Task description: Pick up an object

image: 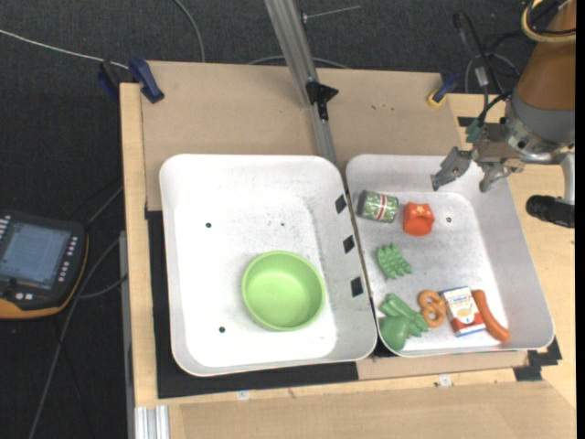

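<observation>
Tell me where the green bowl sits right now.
In the camera view the green bowl sits in the left white bin, toward its lower right part, near the divide from the right bin holding the small toys.

Left bin point(183, 190): lots of free room, just green bowl point(282, 289) at 5 o'clock. Right bin point(512, 236): can point(377, 207) and red block point(418, 219) at 10 o'clock, toys crowd 6 o'clock, 3 o'clock side open.

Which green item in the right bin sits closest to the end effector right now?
The green-and-white can, lying on its side at the far end of the right bin beside the red block. The two green leafy toys lie farther from the end effector.
</observation>
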You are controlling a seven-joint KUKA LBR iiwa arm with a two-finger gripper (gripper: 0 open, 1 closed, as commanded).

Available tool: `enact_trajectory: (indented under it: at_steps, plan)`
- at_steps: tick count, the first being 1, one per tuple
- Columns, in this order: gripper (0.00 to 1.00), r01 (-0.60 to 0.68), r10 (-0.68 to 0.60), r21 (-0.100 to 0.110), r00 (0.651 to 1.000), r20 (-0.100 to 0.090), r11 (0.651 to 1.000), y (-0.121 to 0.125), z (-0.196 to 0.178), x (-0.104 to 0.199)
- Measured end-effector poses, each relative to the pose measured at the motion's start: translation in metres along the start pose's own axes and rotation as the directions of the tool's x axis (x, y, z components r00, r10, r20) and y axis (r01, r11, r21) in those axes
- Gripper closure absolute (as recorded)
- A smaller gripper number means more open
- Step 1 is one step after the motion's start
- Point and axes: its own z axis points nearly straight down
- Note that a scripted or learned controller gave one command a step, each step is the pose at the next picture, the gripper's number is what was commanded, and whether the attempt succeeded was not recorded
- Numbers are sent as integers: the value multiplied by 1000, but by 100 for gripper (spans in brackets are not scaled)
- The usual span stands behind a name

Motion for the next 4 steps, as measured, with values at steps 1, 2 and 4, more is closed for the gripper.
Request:
enact_trajectory:
  at_steps: [1,2,4]
  plan:
    - [0,1,-1,0,1000,0,1000,-1,57,10]
    - [0,1,-1,0,1000,0,1000,-2,109,10]
    - [100,0,0,-9,1000,2,1000,-7,43,3]
